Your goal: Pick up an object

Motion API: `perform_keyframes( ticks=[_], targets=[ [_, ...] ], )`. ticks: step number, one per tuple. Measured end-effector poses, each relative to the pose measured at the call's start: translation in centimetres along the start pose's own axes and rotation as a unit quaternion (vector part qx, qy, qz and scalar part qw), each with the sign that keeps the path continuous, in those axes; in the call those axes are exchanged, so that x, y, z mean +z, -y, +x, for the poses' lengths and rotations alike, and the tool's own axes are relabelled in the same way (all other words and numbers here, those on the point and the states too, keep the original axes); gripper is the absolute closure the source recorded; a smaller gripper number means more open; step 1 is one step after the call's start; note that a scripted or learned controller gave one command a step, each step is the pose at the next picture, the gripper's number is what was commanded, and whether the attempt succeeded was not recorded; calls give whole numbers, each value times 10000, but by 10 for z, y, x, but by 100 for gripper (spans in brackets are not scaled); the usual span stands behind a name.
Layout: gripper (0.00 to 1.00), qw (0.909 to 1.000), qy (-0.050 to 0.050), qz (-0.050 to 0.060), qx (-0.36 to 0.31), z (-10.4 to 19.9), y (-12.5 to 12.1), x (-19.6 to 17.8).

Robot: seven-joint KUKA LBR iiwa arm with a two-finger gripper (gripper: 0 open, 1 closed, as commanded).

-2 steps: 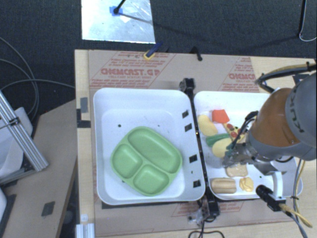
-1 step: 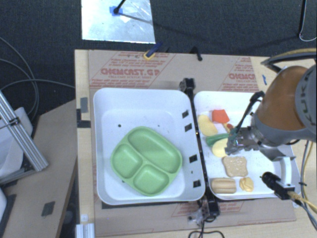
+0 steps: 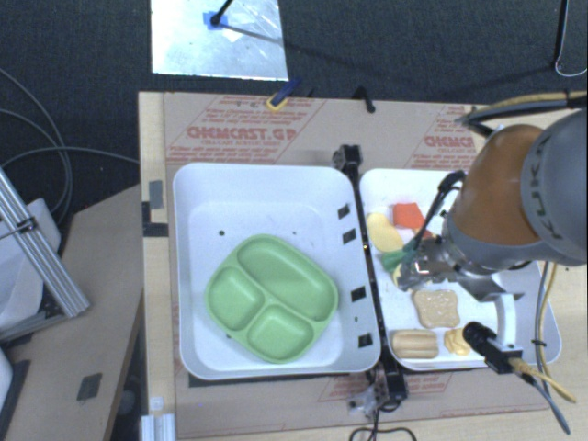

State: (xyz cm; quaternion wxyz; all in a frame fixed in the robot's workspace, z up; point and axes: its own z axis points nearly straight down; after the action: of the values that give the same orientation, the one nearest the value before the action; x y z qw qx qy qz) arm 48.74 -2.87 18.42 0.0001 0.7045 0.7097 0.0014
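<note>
Looking into the right bin (image 3: pixel 528 343), I see my tool (image 3: pixel 415 266) above the small green toy (image 3: pixel 393 257) beside a yellow one (image 3: pixel 385 231); it seems light, hard and slippery, so I'd pinch its middle, though I cannot tell my tool's state.

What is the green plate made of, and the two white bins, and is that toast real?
The green plate looks like smooth plastic: one even colour, moulded into three rounded compartments, soft sheen. The white bins also look like plastic, thin with rounded corners and a matte finish. The toast is probably a toy, maybe plastic or rubber; its colour is very even, but I can't be sure.
</note>
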Motion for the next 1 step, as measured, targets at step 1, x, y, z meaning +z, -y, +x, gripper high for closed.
perform_keyframes(
  ticks=[1],
  targets=[
    [100, 10000, 1, -2, -5, 33, 0, 0]
  ],
)
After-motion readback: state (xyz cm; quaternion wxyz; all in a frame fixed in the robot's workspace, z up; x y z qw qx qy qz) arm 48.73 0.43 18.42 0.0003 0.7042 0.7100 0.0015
